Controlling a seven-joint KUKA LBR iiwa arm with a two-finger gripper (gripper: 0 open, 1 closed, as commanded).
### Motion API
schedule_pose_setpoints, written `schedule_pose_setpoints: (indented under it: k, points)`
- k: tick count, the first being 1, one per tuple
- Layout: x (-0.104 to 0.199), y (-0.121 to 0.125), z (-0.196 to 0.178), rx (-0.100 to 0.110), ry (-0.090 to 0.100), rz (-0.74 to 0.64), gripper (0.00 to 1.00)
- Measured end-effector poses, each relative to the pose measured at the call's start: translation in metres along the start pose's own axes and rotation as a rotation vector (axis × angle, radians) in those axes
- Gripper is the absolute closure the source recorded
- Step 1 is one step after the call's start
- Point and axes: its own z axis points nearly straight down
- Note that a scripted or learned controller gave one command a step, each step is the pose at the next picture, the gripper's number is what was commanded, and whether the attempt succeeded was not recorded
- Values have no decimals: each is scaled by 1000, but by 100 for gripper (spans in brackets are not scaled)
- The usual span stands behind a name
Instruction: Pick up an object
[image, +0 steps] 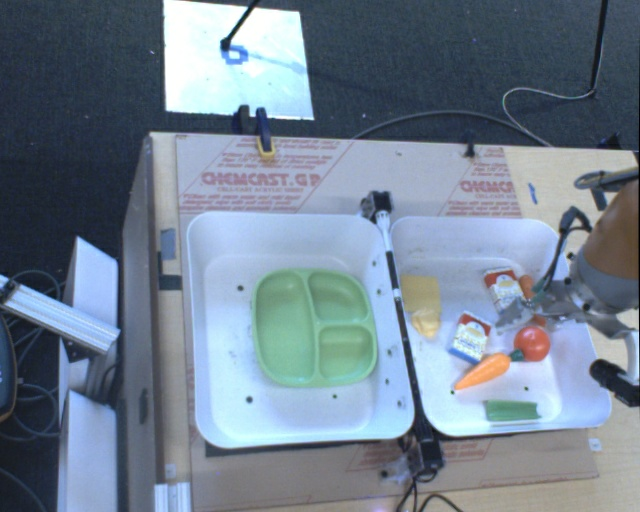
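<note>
The gripper (527, 312) sits low in the right bin (470, 238), beside the tomato (533, 343) and carrot (482, 371); whether its fingers are parted or closed, I cannot tell; nothing looks lifted, so the pick is still ahead.

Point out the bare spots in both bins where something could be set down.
Left white bin: bare floor rings the green divided plate, widest along its left side. Right white bin: the far strip above the yellow block is bare. It is crowded around the gripper, red tomato, orange carrot and small cartons.
</note>
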Motion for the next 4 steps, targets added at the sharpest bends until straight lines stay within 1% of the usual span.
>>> schedule_pose_setpoints:
  k: [1,2,3,4]
  points:
    - [19,46,29,-2,-1,-1,0]
    - [52,117,29,-4,0,-2,0]
    - [51,118,18,-6,-3,-6,100]
    - [144,116,-137,-8,1,-3,100]
